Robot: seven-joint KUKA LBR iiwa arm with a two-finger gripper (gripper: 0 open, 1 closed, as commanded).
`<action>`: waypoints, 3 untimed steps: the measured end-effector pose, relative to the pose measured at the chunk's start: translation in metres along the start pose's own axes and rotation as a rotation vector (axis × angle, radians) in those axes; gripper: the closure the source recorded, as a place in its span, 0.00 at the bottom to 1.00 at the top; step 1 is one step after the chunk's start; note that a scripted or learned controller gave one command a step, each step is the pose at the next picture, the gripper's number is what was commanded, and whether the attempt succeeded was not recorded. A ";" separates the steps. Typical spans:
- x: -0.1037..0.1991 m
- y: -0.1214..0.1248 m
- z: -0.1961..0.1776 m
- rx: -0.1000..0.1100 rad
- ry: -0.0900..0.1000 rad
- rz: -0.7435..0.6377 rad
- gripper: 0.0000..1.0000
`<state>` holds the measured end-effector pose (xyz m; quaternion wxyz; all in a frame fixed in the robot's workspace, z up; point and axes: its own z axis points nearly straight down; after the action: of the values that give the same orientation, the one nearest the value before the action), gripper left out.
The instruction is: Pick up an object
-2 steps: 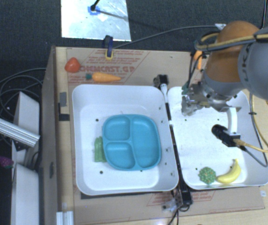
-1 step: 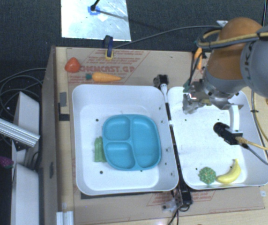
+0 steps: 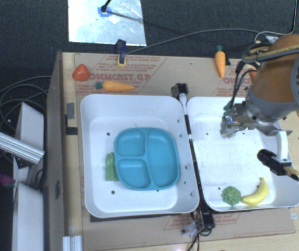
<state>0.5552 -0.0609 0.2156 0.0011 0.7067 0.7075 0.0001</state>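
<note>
Pincer [image 3: 229, 131] over right bin's [image 3: 212, 156] open floor.

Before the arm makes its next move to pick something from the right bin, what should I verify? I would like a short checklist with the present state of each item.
1. Objects available in the right bin: ok, banana and green ball lie near its front edge.
2. Gripper above a target: not ok, it hangs over bare floor near the back.
3. Finger state: cannot tell.
4. Banana and ball apart: not ok, they lie close together, perhaps touching.
5. Nothing held: cannot tell.
</note>
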 end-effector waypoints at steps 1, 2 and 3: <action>0.046 0.025 0.030 0.001 0.002 -0.002 1.00; 0.045 0.025 0.020 -0.001 0.002 -0.005 1.00; 0.045 0.026 0.009 -0.002 0.002 -0.009 1.00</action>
<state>0.5812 -0.0156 0.2065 0.0010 0.7036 0.7106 0.0017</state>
